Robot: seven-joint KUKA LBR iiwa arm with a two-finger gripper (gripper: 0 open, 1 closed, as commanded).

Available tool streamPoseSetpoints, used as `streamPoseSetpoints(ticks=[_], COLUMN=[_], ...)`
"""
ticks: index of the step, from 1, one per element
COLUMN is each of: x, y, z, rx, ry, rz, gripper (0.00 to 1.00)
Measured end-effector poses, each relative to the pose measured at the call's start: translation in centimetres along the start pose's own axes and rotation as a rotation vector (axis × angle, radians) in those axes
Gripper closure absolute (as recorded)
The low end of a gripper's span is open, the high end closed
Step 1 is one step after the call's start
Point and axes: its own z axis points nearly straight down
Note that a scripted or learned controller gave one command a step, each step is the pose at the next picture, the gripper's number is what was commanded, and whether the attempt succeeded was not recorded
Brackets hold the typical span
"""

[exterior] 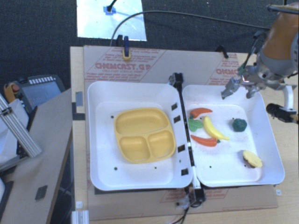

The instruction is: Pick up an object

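Nearest the camera, at the near right of the right bin [273, 169], lies a yellow piece [252, 159]. Farther in sit a dark green lump [239, 124], a banana [214, 129], two red peppers [204, 141] [201, 111] and a small green item [195, 124], the last four crowded together. The left bin [100, 139] holds a yellow divided tray [142, 135]. My jaws [241, 88] hang spread apart and hold nothing, above the far right of the right bin. I judge the green lump the soundest target: it stands apart from its neighbours. I should centre over it, descend straight, close and lift.
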Motion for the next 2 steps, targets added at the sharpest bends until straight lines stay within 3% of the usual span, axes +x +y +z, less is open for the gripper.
streamPoseSetpoints(ticks=[1,2], x=[0.0,-0.4], y=[0.3,0.2], z=[-0.8,5.4], rx=[-0.012,-0.008], ry=[-0.002,-0.001], rz=[-0.003,0.000], gripper=[0.00,0.00])
